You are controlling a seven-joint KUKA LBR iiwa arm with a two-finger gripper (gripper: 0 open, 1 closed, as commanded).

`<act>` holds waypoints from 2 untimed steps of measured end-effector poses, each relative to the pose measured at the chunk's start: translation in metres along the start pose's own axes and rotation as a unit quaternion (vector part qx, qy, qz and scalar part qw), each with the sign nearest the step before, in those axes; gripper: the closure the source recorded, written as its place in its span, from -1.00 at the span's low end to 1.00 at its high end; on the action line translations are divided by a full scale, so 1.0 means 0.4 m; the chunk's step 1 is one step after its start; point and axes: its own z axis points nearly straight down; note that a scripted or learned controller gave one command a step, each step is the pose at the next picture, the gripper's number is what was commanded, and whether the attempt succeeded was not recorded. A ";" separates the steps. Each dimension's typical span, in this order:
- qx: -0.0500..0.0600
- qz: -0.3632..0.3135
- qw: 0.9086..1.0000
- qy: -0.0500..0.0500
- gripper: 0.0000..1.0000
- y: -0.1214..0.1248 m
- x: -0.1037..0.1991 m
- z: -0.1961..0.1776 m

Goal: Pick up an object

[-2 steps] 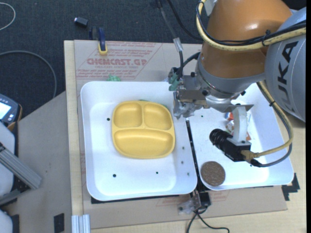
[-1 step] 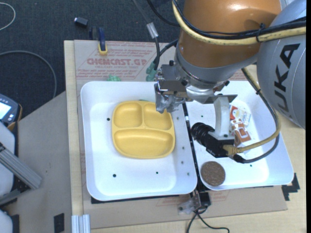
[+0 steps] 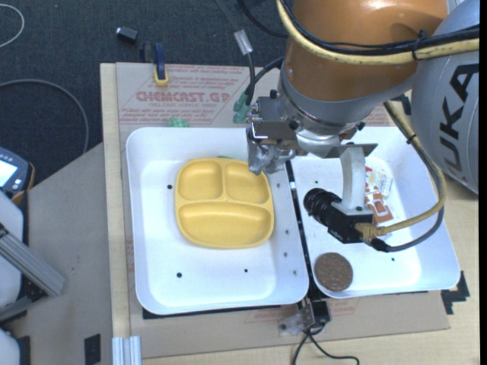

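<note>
Pincer point(image 3: 268, 158) sits over the divider between the bins, finger state indeterminate, yellow divided plate point(image 3: 224, 203) just left and below it; a descent here risks striking the plate's rim or the divider instead of gripping.

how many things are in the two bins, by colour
yellow: 1, the divided plate in the left bin
brown: 1, the round disc in the right bin
white and orange: 1, the packet, partly hidden by the arm
total: 3
</note>
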 end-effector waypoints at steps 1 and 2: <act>-0.001 -0.001 1.000 0.000 1.00 0.001 0.001 -0.025; -0.002 -0.002 1.000 0.000 1.00 0.002 0.003 -0.051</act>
